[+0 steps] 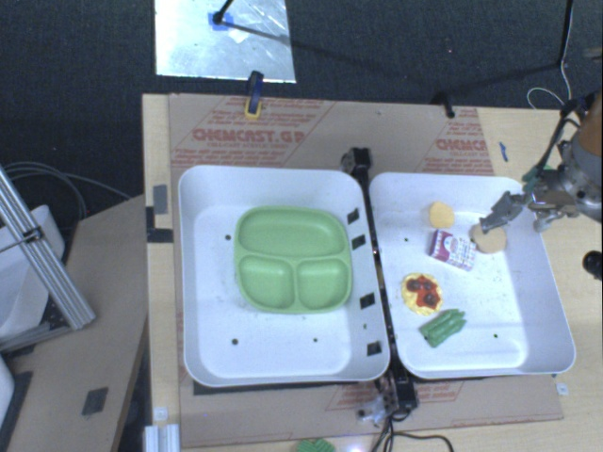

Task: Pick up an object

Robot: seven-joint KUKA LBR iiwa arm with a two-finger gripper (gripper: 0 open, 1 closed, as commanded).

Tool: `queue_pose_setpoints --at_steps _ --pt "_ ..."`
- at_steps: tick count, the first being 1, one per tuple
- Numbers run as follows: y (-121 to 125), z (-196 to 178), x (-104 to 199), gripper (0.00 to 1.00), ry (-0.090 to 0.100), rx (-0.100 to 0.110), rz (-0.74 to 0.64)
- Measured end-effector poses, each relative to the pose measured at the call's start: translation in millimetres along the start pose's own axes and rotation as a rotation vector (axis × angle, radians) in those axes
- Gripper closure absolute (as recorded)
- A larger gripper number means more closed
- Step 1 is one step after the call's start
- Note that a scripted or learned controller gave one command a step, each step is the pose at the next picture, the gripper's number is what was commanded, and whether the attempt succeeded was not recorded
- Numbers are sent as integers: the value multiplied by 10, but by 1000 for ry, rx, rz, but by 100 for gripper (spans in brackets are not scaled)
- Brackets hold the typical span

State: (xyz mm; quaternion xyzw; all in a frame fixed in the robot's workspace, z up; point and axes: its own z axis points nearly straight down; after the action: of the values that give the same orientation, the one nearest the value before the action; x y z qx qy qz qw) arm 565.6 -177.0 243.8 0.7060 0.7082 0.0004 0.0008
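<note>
The gripper (497,217) sits at the right bin's (542,347) upper right edge, directly over a tan disc (491,241), jaw opening and grip not discernible, with the carton (452,250) just left of it and its long axis running left-right.

At the right edge of the frame the arm (586,163) is cut off, only its wrist showing. The end effector (497,217) partly covers a tan round piece (490,242). The purple carton (452,250) print is too small to read.
</note>
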Motion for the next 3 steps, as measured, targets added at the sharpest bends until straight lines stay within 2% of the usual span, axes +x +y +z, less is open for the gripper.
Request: queue_pose_setpoints --at_steps 1,2,3 --pt "350 1642 94 0 4 -4 -1" --pt "388 1409 39 100 -7 -18 -1" --pt "383 1418 42 0 -6 -16 -1"
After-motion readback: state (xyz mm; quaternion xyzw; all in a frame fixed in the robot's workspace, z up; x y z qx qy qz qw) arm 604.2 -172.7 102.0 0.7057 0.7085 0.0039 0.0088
